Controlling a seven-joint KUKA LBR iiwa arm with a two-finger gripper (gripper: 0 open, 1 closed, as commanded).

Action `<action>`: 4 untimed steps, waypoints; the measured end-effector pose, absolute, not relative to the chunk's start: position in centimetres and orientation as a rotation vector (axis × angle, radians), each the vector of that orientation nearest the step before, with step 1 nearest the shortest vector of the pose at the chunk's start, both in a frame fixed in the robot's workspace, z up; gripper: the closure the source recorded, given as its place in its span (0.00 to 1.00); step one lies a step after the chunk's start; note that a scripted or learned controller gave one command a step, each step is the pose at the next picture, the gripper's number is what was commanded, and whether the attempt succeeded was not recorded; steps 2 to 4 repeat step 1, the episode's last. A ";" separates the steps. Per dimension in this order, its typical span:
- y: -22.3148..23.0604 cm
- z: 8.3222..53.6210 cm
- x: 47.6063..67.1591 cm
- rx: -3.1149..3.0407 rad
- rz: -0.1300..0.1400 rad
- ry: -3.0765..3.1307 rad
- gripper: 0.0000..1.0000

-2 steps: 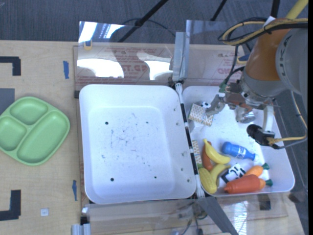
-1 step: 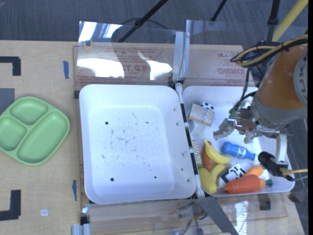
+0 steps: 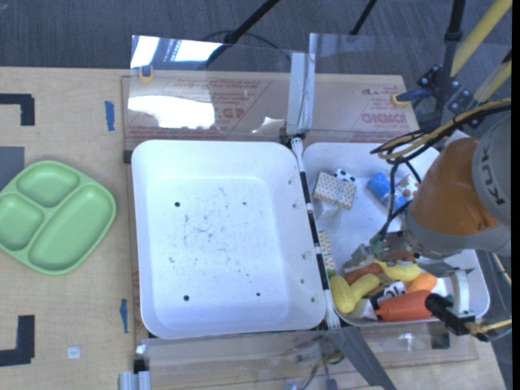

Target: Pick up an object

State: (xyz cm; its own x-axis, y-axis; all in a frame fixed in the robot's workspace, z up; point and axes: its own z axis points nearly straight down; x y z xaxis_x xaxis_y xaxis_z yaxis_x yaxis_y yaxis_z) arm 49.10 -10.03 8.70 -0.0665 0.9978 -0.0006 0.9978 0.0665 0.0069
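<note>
- Gripper (image 3: 375,254) sat low at the right bin's (image 3: 479,295) six o'clock; finger state could not be told.
- Crowded toys, yellow banana (image 3: 351,292) touching orange carrot (image 3: 406,304), risked a glancing, failed grasp.

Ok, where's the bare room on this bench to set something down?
The left bin has a bare floor from wall to wall. Bare wood lies above the green plate, and more below it. The right bin is crowded: toys pile along its near edge under the arm, with a patterned block farther back.
</note>
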 end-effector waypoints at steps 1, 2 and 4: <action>-10.1 9.8 49.3 2.141 0.013 2.285 1.00; -10.1 9.8 49.3 2.141 0.013 2.285 1.00; -10.1 9.8 49.3 2.141 0.013 2.285 1.00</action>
